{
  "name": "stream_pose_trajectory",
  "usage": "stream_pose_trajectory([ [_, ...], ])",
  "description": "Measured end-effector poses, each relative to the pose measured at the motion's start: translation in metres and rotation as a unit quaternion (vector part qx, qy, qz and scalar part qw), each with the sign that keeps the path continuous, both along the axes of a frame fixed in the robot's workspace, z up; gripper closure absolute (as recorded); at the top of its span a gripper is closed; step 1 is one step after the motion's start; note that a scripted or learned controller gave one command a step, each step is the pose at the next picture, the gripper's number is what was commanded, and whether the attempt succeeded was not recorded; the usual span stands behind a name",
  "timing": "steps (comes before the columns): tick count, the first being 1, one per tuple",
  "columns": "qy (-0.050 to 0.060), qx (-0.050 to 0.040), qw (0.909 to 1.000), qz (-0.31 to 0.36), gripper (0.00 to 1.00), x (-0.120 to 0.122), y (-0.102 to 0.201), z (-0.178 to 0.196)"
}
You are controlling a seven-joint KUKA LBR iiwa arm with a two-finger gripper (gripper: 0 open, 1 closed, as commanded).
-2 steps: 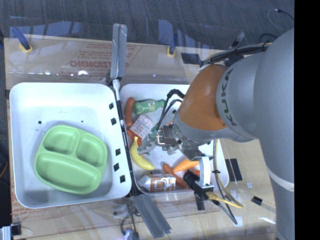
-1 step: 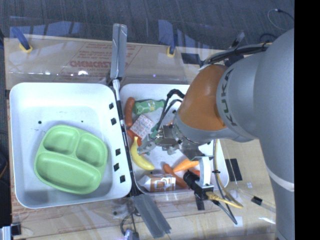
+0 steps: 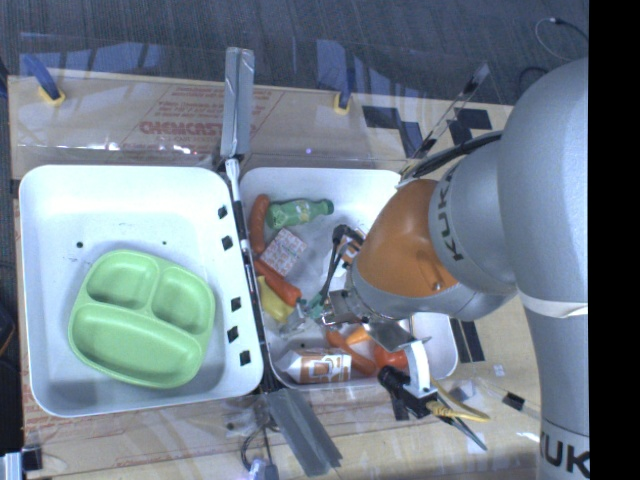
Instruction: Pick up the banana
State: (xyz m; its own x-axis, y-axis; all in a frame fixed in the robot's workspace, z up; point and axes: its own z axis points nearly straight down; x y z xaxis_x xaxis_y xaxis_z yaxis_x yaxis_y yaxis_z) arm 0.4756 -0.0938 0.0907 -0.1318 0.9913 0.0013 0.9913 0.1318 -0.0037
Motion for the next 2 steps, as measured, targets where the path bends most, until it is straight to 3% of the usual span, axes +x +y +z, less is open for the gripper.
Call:
stream_pose_trajectory([
  [1, 0.001, 0.0007, 1.0, 0.002, 1.0, 0.0, 0.001, 0.009],
  [2, -0.002, 0.0, 0.9797, 0.201, 1.0, 0.002, 0.042, 0.101],
])
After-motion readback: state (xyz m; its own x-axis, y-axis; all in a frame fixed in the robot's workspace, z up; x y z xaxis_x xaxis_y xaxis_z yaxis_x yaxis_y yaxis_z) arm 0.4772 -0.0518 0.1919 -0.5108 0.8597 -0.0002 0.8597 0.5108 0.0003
